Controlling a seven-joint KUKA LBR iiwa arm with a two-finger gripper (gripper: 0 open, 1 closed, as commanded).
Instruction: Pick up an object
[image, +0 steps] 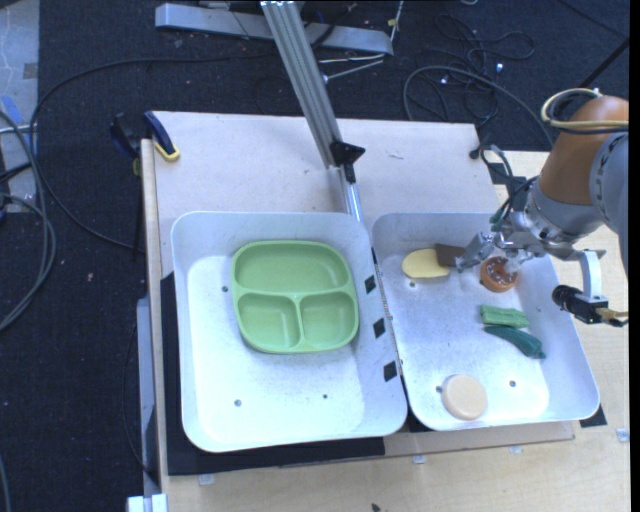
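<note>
We're over the right-hand shallow white bin (560, 395), gripper (478, 252) low at its far side, just beside the flat yellow oval piece (425, 265), with the small orange-brown round object (497, 274) right under the wrist. We can't tell the finger state from this angle: the tips blur into the dark tab at the yellow piece's right end, and nothing is visibly clamped.

Candidates in this bin: yellow piece, orange-brown round one, green elongated item (513, 330) mid-bin, pale beige disc (465, 396) near the front edge. The light green divided plastic plate (297, 296) sits in the left white bin (200, 400), well apart.

Our read: the yellow piece is the nearest target. It's flat, so we should come straight down, centre on its narrow axis, fingers touching the floor, close, then lift slowly. Risk: nudging the orange-brown object.
</note>
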